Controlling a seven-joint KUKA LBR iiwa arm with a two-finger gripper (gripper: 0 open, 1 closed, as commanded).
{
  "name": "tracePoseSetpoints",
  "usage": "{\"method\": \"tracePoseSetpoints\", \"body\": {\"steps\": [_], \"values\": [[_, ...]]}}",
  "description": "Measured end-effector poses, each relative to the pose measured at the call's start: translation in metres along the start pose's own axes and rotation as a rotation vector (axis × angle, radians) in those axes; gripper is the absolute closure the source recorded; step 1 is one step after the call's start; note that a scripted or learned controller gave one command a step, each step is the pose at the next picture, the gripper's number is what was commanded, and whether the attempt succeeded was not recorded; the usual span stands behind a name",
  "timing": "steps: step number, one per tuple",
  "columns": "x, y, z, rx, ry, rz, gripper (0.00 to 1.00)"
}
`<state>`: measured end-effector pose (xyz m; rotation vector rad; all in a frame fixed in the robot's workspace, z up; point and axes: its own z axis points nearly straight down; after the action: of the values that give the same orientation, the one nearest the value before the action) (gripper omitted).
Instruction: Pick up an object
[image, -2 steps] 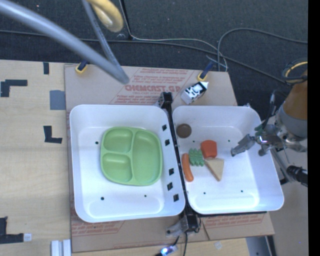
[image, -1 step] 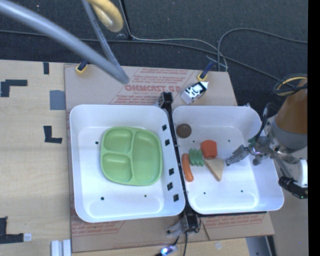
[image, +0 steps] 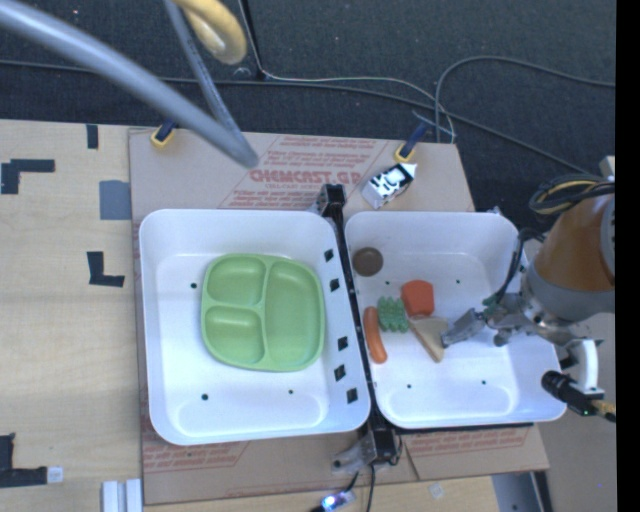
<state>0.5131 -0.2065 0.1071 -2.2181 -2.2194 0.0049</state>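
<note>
The right bin (image: 455, 395) holds several small items. A brown round piece (image: 367, 261) lies near its far left corner. A red-orange block (image: 418, 297) sits in the middle, with a green ridged piece (image: 392, 314) just to its left. An orange carrot-like stick (image: 374, 335) rests against the left wall. A tan wedge (image: 428, 337) lies beside the green piece. My gripper (image: 457, 331) reaches in low from the right, its tip right next to the wedge's right edge. Whether it touches the wedge is unclear.
The left bin (image: 240, 405) holds a green divided plate (image: 264, 311). Black clips (image: 341, 290) line the wall where the bins join. The arm's orange band (image: 580, 245) hangs over the right bin's right rim. Cables (image: 470, 80) run behind the bins.
</note>
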Motion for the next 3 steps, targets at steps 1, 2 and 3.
{"method": "tracePoseSetpoints", "body": {"steps": [1,2,3], "values": [[0.001,0.001,-0.012,-0.002,0.001,-0.002,1.0],[0.002,0.006,-0.074,-0.01,-0.002,-0.001,1.0],[0.002,0.007,-0.099,-0.007,-0.001,-0.001,1.0]]}}
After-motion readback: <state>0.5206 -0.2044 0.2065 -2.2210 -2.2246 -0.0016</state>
